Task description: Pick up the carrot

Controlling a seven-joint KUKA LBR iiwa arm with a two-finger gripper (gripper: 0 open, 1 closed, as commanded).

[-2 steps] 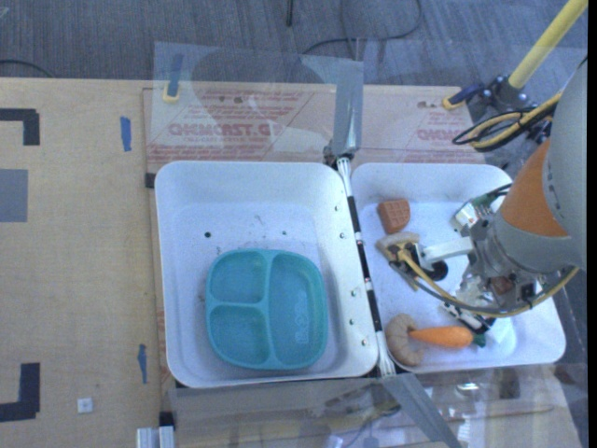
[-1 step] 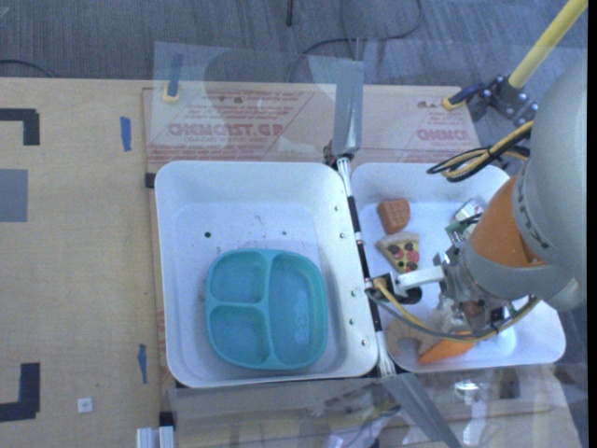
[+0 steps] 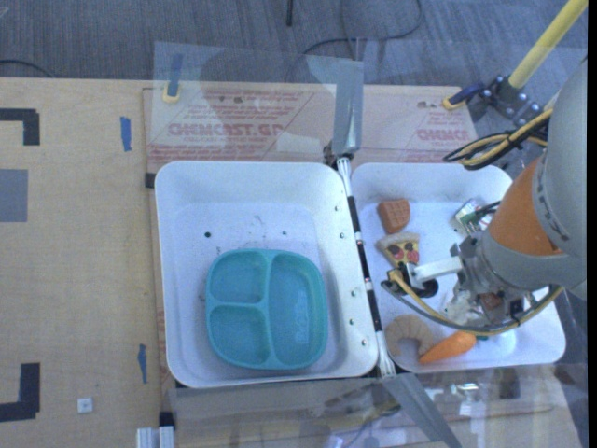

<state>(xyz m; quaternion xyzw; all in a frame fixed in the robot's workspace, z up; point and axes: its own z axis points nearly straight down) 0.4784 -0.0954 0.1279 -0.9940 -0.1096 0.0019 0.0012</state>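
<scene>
Two white bins. Left bin: teal divided plate. Right bin: waffle piece, pizza slice, croissant, carrot. Carrot: orange, tapered, lying flat at front edge, touching croissant. Gripper above carrot; grip state: cannot tell.

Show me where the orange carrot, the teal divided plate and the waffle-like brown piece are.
orange carrot (image 3: 449,347), camera view, middle of its body
teal divided plate (image 3: 267,309), camera view, central ridge between compartments
waffle-like brown piece (image 3: 394,215), camera view, centre of its top face
</scene>
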